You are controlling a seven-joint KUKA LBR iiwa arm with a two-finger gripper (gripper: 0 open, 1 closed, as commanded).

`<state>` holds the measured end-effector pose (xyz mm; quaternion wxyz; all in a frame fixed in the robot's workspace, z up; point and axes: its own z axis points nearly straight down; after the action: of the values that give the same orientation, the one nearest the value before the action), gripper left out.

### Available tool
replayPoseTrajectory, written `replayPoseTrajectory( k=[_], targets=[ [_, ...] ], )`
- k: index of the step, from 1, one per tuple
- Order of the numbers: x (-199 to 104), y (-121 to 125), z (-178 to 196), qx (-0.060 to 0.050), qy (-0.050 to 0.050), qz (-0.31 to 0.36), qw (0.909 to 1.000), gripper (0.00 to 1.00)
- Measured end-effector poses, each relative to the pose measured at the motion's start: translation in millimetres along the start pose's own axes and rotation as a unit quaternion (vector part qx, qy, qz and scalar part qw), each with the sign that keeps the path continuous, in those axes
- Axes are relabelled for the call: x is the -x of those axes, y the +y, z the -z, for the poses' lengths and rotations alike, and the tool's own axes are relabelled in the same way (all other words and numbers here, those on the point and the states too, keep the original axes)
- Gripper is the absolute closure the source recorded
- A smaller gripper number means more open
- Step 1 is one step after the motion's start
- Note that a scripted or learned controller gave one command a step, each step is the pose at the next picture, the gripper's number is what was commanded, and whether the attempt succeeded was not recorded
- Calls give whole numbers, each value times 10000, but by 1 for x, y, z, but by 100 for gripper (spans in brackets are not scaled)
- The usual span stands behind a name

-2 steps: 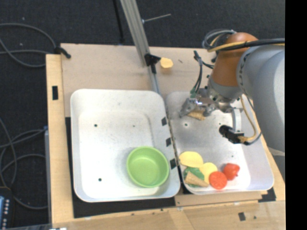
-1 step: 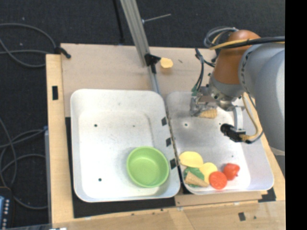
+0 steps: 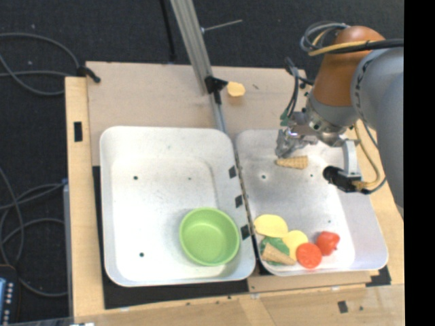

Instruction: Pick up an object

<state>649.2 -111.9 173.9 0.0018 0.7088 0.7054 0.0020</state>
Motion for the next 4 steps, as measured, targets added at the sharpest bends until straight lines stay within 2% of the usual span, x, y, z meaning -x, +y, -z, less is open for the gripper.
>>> replayPoseTrajectory(
  k=[2, 3, 4],
  targets=[
    [10, 6, 114, 13, -4, 38, 10000, 100],
    [-38, 0, 99, -30, -5, 49, 10000, 100],
    [-97, 9, 92, -25, -5, 55, 10000, 100]
  ],
)
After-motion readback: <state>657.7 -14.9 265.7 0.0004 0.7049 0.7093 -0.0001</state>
